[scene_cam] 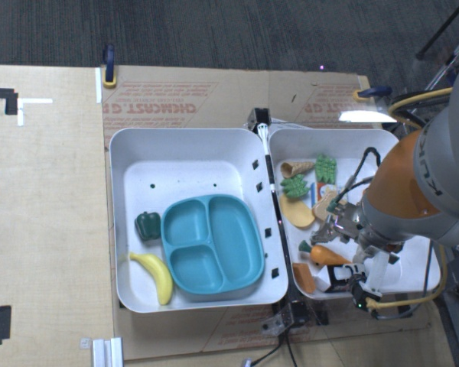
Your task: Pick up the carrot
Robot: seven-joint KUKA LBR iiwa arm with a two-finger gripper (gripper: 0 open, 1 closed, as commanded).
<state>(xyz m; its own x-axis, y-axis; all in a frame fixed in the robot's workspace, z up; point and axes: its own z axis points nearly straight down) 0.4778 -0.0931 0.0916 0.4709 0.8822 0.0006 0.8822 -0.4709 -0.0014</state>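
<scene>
The carrot (328, 255), orange with a small green top, lies near the front of the right bin (413, 285), pointing right. My gripper (338, 232) hangs just above and behind it, at the end of the grey arm with the orange band that reaches in from the right. The carrot rests on the bin floor, and part of its right end is hidden under the wrist.
The right bin also holds a cone (297, 167), green leafy pieces (325, 168), a tan slice (299, 213) and a brown piece (304, 279). In the left bin (183, 151) lie a teal divided plate (213, 243), a green pepper (148, 225) and a banana (158, 274).
</scene>
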